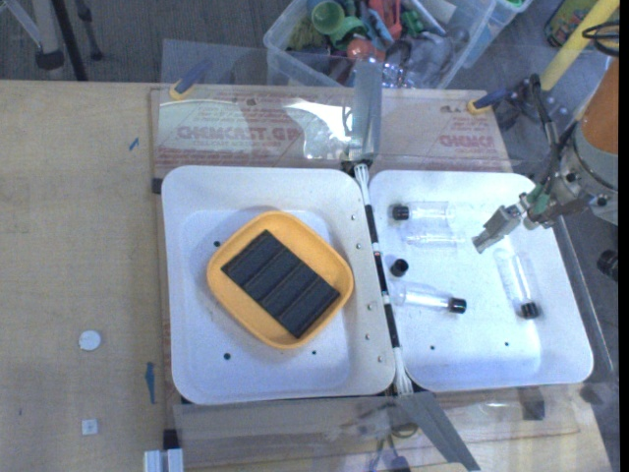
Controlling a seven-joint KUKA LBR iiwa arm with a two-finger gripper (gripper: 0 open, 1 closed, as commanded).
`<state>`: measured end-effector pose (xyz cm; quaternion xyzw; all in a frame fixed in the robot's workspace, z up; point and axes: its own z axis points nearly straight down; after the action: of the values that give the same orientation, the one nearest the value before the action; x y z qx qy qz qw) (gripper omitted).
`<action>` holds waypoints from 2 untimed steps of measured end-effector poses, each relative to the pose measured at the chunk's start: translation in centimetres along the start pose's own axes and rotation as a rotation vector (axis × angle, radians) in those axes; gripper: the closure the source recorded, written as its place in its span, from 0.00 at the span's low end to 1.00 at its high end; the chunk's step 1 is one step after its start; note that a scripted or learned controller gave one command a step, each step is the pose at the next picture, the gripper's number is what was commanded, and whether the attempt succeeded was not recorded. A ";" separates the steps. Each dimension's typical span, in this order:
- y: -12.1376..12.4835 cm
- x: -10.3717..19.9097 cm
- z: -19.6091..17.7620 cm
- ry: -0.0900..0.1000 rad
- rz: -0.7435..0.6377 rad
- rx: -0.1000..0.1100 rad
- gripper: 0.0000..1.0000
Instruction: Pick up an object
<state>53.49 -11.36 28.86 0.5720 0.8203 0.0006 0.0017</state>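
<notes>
Left bin (187,362): closest thing down front, shallow and white, sitting on the tabletop (69,214) right up against its twin.
Yellow tray (228,313): squarish with rounded corners, parked in the middle of the left bin and turned like a diamond. Its dark ribbed insert (280,283) runs long-ways from upper left to lower right.
Right bin (491,362): same white kind, touching the left one along the centre seam. It's got a few clear tubes with black caps in it.
Top tube (423,211): near the bin's far-left corner, lying roughly left to right, black cap on the left end.
Middle tube (429,300): lower down, long axis nearly left-right with a slight tilt, cap pointing right.
Loose cap (398,265): small black thing just up and left of the middle tube, can't tell if there's a tube attached.
Right tube (515,281): nearly top-to-bottom, cap at the lower end, pointing toward the near edge.
Gripper (491,232): coming in from the right over the right bin, just above the right tube's upper end and well right of the top tube.
Fingers: honestly can't tell if they're wide or narrow; nothing visibly between them.
Clear tote (295,42): beyond the bins, full of colourful plastic bits.
</notes>
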 end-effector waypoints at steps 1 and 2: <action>-6.5 -3.8 7.9 0.001 -0.028 0.001 0.00; -4.6 1.4 17.6 0.004 -0.221 0.002 0.00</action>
<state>48.71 -11.62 11.29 0.4782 0.8783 0.0006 -0.0002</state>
